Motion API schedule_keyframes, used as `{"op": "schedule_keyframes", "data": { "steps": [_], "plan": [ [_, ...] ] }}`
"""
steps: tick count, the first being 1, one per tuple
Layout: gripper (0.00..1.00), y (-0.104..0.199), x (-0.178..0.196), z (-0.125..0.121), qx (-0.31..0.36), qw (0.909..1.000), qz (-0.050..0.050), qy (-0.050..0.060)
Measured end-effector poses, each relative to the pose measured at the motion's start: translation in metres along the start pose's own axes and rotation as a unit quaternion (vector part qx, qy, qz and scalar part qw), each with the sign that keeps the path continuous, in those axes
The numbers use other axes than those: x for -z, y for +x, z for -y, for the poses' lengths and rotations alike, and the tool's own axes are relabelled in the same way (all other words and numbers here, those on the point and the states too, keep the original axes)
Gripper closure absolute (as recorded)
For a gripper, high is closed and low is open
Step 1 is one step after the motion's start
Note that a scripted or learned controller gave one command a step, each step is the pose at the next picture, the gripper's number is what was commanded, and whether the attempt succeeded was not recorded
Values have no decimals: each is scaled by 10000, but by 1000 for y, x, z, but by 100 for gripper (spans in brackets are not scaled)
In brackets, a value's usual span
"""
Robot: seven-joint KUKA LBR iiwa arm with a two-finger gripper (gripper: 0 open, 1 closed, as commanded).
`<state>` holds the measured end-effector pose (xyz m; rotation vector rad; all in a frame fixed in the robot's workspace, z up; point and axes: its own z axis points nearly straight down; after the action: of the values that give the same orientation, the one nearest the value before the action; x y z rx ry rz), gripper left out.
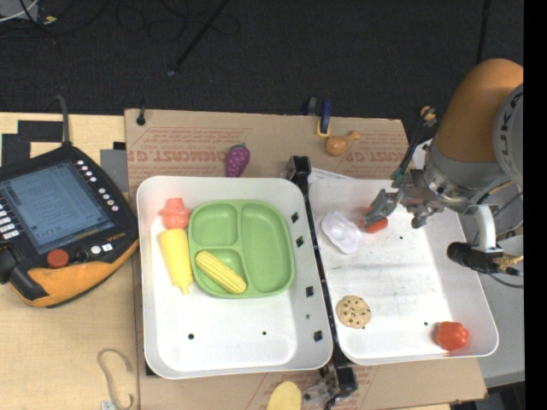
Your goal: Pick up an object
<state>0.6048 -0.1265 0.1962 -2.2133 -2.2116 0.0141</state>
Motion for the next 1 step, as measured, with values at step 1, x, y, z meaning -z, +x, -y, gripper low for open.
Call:
{"op": "schedule_keyframes", "data": {
  "steps": [1],
  "plan": [
    [0,0,8,-3,8,10000,8,-65]
  ]
}}
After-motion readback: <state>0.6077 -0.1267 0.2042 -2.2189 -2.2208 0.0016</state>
